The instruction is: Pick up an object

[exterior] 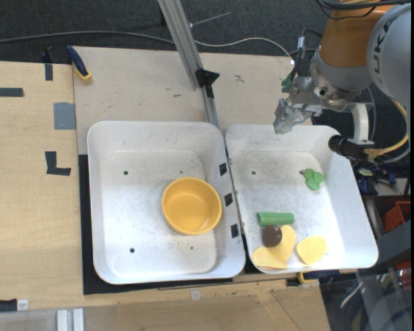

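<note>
1. We start at the left: the left shallow white plastic bin [107,185] holds a round yellow plastic bowl [191,205], sitting upright near the bin's middle, toward four o'clock. We judge it light, stiff and smooth; its thin rim is the only place two fingers could pinch, and the wall may slip.

2. In the right shallow white plastic bin [345,205], a cluster lies at about six o'clock: a short green cylinder-like block [275,218] lying flat, a small dark brown rounded piece [272,236] just below and touching it, and two flat pale yellow pieces [276,254] [311,249] near the front wall.

3. We think the green block is the best candidate: it looks light and rigid, with long parallel sides to close across. The yellow pieces look thin and flat, so hard to get under; the brown piece may roll.

4. At about two o'clock in that bin a small green lumpy toy [313,179] lies alone, well apart from the cluster. It is small but unobstructed, and probably light.

5. The gripper [288,118] hangs at the right bin's far rim, at about twelve o'clock, pointing down at a tilt from the grey and orange arm [362,26]. It carries nothing; we cannot tell how wide its fingers stand.
</note>
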Robot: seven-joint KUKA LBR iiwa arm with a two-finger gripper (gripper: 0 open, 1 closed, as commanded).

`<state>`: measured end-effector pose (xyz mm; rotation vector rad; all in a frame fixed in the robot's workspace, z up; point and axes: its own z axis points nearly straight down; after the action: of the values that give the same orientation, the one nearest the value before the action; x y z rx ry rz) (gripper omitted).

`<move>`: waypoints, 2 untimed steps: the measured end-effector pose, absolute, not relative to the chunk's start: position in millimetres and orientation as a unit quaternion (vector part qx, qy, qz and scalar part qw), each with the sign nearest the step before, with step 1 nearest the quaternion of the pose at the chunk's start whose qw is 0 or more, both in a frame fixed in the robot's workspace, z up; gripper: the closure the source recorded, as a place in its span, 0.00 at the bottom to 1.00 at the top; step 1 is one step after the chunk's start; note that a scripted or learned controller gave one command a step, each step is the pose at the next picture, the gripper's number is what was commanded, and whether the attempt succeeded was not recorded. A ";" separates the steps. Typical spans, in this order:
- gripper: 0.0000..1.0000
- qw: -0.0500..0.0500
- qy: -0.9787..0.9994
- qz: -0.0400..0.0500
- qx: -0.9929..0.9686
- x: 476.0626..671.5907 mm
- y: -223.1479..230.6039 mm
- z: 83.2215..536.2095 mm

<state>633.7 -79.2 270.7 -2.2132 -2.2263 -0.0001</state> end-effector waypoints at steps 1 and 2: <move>1.00 0.001 -0.710 0.000 -0.705 624.4 -21.8 272.4; 1.00 0.002 -0.709 0.001 -0.705 604.8 30.1 255.3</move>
<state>604.8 30.1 255.3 -2.2117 -2.2257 0.0035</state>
